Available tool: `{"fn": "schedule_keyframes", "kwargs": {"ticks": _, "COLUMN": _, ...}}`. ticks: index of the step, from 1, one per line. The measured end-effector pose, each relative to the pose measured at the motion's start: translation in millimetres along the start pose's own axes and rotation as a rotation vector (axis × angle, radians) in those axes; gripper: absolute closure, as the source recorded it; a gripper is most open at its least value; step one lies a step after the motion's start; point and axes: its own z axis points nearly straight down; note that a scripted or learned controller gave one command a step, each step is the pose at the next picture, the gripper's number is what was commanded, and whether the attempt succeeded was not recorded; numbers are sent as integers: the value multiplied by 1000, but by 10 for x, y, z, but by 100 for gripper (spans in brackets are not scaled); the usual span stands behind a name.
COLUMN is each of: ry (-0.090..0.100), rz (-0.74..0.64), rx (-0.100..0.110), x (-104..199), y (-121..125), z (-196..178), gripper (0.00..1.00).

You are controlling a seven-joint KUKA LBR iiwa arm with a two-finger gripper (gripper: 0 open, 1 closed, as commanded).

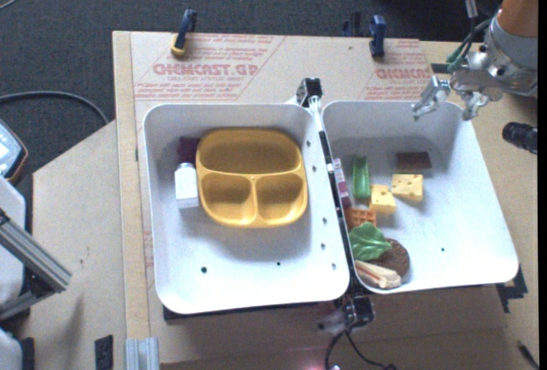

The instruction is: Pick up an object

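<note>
Toy food pieces lie in the right bin [479, 214], clustered toward its left wall: a green pepper [361, 177] upright along the divider, a small yellow block [383, 199] and a holed cheese wedge [408, 187] beside it, an orange waffle piece [361, 215], a green leaf [368, 240] on a brown patty [395, 257], and a pale bread stick [378, 275] at the near edge. A flat brown square [413, 161] sits alone farther back. The arm enters from the right, wrist tilted, with the gripper [448, 102] hovering over the far right corner of that bin, above the rim and well apart from every piece. Its two fingers are spread wide with nothing between them. In the left bin [167, 257] a yellow divided tray [251, 176] takes up the middle, with a small white bottle [185, 185] touching its left side and a dark object just behind the bottle. Two clamps [183, 32] grip the far edge of the board.
</note>
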Motion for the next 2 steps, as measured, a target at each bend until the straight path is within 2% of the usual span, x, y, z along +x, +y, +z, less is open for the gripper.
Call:
{"fn": "schedule_keyframes", "kwargs": {"ticks": 1, "ry": -3, "rz": -3, "rx": -14, "x": 3, "y": 24, "z": -81, "gripper": 0}}
{"fn": "schedule_keyframes", "kwargs": {"ticks": 2, "ry": -1, "rz": -2, "rx": -7, "x": -47, "y": 54, "z": 537, "gripper": 0}}
